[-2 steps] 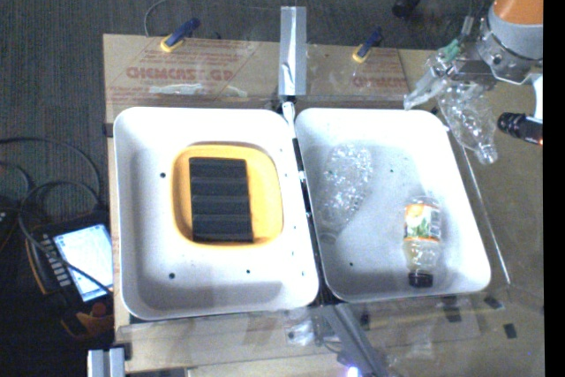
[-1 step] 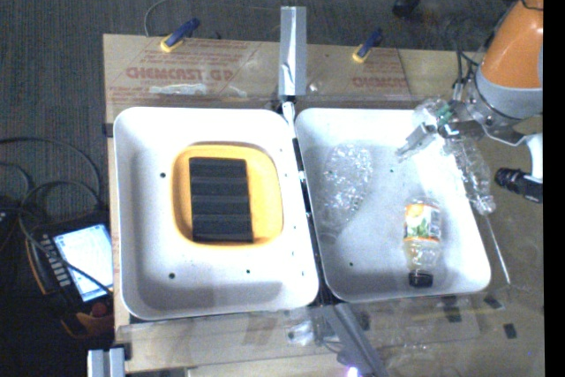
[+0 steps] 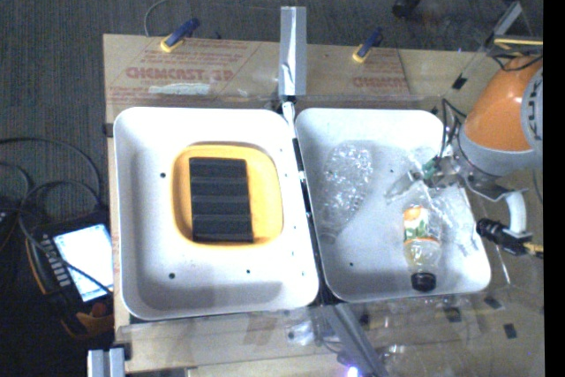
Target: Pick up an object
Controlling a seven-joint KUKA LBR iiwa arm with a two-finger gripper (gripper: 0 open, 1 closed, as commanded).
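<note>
Behind the arm's wrist (image 3: 494, 150), right bin's (image 3: 380, 278) far corner hides.

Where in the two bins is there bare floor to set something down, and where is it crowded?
Left bin: bare strip between the yellow tray and the near wall. Right bin: bare near-left corner, below the crumpled clear plastic. Crowded: the right bin's right half, with the plastic bottle and the gripper.

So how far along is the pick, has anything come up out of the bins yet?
Nothing looks lifted yet. The yellow tray with its black insert lies in the left bin. The clear plastic bottle and crumpled clear wrap lie in the right bin. The arm sits at that bin's right edge. Grasp and lift remain.
</note>
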